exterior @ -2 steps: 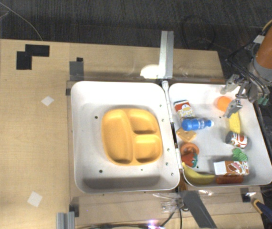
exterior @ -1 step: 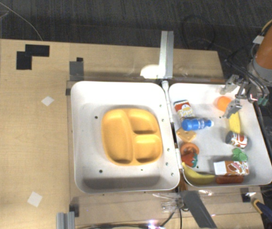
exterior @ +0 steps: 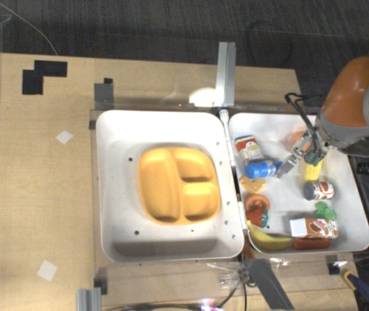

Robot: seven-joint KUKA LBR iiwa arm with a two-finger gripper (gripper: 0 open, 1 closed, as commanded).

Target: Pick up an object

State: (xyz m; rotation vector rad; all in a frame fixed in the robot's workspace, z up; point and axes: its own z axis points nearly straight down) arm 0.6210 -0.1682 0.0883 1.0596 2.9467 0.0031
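Observation:
My gripper (exterior: 303,153) hangs low over the right bin (exterior: 359,206), below the arm's orange band (exterior: 347,102). It sits between a blue bottle (exterior: 260,169) on its left and a yellow corn-like piece (exterior: 313,170) just to its right. An orange object (exterior: 299,137) peeks out right behind it. A red-and-white can (exterior: 248,148) lies at the bin's far left. A small round can (exterior: 318,190) lies just in front of the yellow piece. I see nothing clearly held.
The right bin's front holds a banana (exterior: 268,240), a red juice box (exterior: 314,228), a green piece (exterior: 325,210), a red toy (exterior: 257,207) and a tan piece (exterior: 254,185). The left bin (exterior: 116,173) holds a yellow divided tray (exterior: 177,183). A metal post (exterior: 226,73) stands behind the bins.

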